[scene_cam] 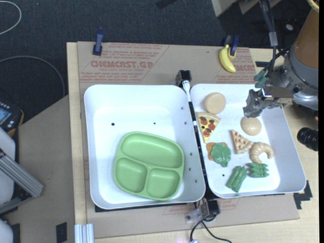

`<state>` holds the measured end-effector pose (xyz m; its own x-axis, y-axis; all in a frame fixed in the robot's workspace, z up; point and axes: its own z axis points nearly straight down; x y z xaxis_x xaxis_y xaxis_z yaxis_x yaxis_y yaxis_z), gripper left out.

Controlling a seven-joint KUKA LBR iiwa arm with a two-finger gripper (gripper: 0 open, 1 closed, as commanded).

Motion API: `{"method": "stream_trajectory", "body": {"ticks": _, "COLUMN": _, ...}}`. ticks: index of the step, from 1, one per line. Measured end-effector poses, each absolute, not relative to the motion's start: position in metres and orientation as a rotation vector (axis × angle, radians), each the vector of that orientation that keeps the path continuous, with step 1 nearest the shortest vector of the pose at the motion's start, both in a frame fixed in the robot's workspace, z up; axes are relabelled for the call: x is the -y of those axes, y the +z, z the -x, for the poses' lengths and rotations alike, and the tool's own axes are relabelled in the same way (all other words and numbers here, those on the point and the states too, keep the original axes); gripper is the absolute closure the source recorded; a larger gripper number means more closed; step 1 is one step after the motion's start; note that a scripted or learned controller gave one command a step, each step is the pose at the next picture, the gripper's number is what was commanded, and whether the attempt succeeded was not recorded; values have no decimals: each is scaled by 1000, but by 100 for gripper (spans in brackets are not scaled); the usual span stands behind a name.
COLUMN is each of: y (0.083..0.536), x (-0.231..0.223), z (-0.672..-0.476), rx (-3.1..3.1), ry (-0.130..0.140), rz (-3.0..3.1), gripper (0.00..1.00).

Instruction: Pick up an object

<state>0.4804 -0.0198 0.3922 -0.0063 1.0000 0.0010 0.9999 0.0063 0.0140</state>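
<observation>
Your claw (252, 110) hung over the bun (250, 126) at the bin's (288, 135) two o'clock; I couldn't tell its state. Next, you needed to drop and grab.

We see glossy white plastic bins (96, 135) on a matt cardboard-like sheet (152, 59). At five o'clock in the left bin, the green tray (150, 164) looks like smooth, satin plastic.

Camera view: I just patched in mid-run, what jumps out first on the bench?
The green divided plate stands out most, lying alone in the left bin. The right bin holds a scatter of toy food: a round bun, two pizza slices, a croissant and green vegetables. The gripper hovers near that bin's far edge, just above a pale round piece, and a toy banana lies outside on the board.
</observation>
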Motion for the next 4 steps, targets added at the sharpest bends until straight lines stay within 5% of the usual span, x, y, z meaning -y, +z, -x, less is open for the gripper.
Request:
{"method": "stream_trajectory", "body": {"ticks": 1, "y": 414, "x": 49, "z": -480, "rx": -2215, "ry": 5, "rz": -2220, "gripper": 100}}
{"method": "stream_trajectory", "body": {"ticks": 2, "y": 521, "x": -58, "z": -480, "rx": -2231, "ry": 22, "rz": -2200, "gripper": 100}}
{"method": "stream_trajectory", "body": {"ticks": 3, "y": 381, "x": -67, "z": -478, "rx": -2227, "ry": -20, "rz": -2229, "gripper": 100}}
{"method": "stream_trajectory", "body": {"ticks": 4, "y": 343, "x": -37, "z": -479, "rx": -2219, "ry": -9, "rz": -2230, "gripper": 100}}
